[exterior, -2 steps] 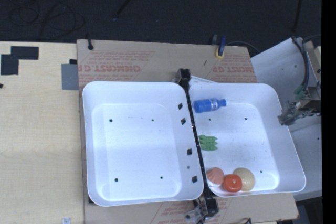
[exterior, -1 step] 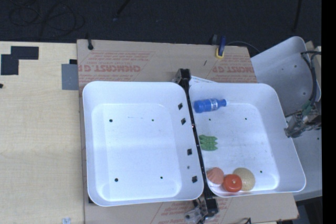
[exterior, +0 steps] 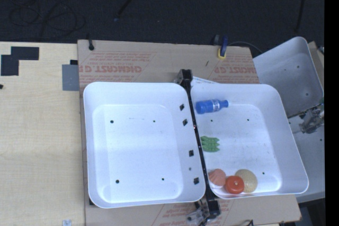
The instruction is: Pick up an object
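Cardboard bench (exterior: pixel 159 61) carries 2 white bins; I see the blue bottle (exterior: pixel 211 106) lying crosswise in the right bin (exterior: pixel 286 129), cap pointing right toward the arm's side.

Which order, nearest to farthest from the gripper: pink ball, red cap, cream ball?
From the gripper, beyond the right bin's right wall:
1. Cream ball, rightmost in the row at the bin's near edge.
2. Red cap, middle of the row.
3. Pink ball, leftmost, by the divider.
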Motion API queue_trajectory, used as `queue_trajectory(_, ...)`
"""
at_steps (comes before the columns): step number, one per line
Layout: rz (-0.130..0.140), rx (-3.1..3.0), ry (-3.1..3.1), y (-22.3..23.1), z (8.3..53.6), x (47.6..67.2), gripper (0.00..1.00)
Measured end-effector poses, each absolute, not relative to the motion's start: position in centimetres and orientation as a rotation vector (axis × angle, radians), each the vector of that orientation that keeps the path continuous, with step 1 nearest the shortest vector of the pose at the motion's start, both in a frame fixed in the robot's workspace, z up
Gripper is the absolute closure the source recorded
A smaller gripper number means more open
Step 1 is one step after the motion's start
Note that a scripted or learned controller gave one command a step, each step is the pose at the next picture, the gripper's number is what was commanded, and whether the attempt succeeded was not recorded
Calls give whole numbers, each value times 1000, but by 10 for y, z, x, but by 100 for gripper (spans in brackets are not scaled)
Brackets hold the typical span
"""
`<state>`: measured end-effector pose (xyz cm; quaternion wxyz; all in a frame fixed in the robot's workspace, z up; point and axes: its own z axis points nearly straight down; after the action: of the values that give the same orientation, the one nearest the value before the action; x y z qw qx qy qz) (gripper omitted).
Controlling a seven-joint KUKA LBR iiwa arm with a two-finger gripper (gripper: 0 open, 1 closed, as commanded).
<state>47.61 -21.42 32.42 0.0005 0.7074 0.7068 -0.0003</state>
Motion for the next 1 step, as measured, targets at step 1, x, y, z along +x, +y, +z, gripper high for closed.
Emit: queue_trajectory(1, -1, 2218, 2223, -213, 324, 528, 100)
